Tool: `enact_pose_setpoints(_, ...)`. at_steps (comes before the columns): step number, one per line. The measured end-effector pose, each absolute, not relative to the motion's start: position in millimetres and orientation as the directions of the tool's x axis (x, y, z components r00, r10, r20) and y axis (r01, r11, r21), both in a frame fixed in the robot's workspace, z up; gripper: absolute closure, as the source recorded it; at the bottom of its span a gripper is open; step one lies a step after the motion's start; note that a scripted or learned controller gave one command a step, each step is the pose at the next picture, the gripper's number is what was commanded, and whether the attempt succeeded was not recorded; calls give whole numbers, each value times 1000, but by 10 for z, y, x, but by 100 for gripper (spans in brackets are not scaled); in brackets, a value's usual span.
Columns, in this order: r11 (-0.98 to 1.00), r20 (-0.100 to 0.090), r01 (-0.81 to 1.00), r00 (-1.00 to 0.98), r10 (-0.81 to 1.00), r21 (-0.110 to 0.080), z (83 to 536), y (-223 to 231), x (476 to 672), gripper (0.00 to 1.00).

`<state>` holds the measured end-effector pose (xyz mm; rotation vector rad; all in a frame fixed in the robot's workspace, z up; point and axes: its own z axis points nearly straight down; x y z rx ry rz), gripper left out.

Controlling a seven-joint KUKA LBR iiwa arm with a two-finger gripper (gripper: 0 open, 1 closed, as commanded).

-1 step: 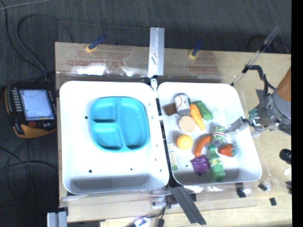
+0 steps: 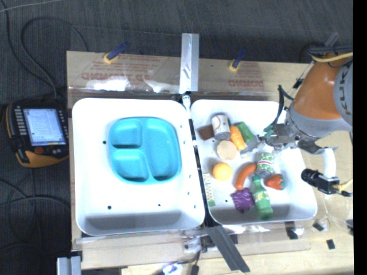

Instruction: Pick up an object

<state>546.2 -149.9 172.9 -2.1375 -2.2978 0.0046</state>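
Jaws just above green-labelled can, right bin

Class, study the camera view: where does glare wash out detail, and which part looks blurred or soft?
In the camera view, the white bins glare brightly, flattening their walls; the plastic sheet behind them shines; the gripper over the toy food is soft and hard to resolve; the blue tray stays crisp.

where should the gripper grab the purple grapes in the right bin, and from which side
Probably the purple grapes across their middle, coming straight down from above. The bunch is small, rounded and lumpy, lying low on the floor of the right bin. A green bottle sits tight against its right side, so the fingers may fit better on the near and far sides, which look free. The gripper sits further back.
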Motion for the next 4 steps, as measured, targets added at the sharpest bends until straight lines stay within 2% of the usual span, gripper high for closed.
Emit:
enact_pose_setpoints(1,110,-7,994,-110,994,17,965,-1417,6137,0)
enact_pose_setpoints(2,113,-5,993,-113,994,18,1052,-1390,6149,100)
enact_pose_setpoints(3,56,-2,998,-56,998,-38,981,-1382,6500,100)
enact_pose_setpoints(4,140,-4,990,-140,990,-3,1829,-902,6380,100)
